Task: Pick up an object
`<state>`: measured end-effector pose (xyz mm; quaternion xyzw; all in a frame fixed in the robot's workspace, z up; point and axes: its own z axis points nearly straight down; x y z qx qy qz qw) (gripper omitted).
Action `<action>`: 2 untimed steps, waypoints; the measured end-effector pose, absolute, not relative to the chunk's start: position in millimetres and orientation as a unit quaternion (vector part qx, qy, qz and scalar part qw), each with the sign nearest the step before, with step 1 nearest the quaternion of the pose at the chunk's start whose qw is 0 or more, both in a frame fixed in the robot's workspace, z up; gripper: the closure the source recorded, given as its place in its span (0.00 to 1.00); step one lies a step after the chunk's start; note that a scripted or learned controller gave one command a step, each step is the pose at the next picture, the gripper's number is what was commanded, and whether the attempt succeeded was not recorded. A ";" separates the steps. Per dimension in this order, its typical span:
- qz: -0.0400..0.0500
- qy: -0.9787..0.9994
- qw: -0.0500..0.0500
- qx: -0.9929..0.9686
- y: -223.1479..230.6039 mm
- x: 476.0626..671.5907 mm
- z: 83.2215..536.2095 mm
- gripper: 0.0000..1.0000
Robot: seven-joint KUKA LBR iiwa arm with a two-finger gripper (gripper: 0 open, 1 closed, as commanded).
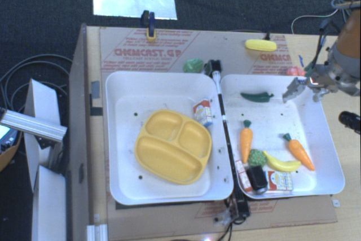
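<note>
Green pepper (256,96) nr jaws (304,90) | carrots (246,144) apart | banana (283,163)

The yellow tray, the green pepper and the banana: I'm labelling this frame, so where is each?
yellow tray (172,147), camera view, its middle divider.
green pepper (256,96), camera view, mid-body.
banana (282,165), camera view, middle of its curve.
</note>
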<state>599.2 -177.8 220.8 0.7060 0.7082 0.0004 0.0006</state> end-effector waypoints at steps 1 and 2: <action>-0.002 0.706 -0.003 0.709 -202.2 524.1 171.3 0.00; 0.000 0.707 -0.001 0.707 -194.4 525.3 80.3 0.00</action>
